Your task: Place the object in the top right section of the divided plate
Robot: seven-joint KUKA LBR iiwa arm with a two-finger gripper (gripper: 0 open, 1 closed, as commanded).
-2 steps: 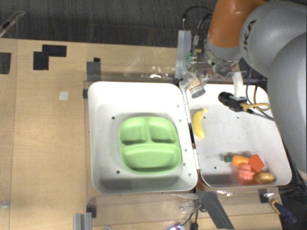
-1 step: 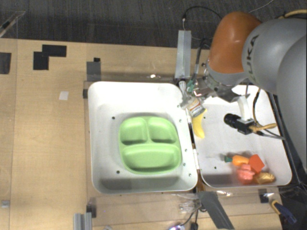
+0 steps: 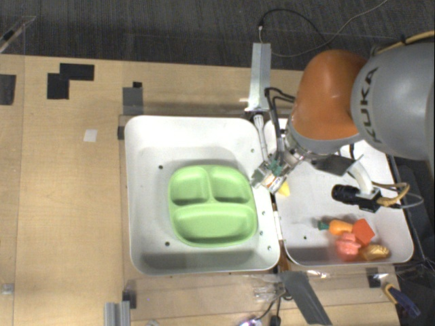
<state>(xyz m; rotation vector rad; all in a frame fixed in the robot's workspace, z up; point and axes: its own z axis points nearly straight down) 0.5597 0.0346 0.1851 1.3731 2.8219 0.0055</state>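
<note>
Two white bins on the bench (image 3: 61, 216): left bin (image 3: 146, 250) carrying one green divided plate (image 3: 212, 204) with three sections, right bin (image 3: 306, 240). Claw (image 3: 270, 176) down at the seam between bins, just beside the plate's top right section, one yellow object (image 3: 283, 189) touching its tip, though whether clenched on it, cannot tell. Four more pieces clustered in the right bin's lower corner: orange (image 3: 338, 227), red block (image 3: 363, 231), pink (image 3: 347, 247), gold (image 3: 375, 252)

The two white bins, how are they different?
The left bin holds a green divided plate; the right bin holds small toy foods bunched in its lower right corner. The gripper hangs by the right bin's left edge, not the left bin's. Both are shallow and white.
</note>
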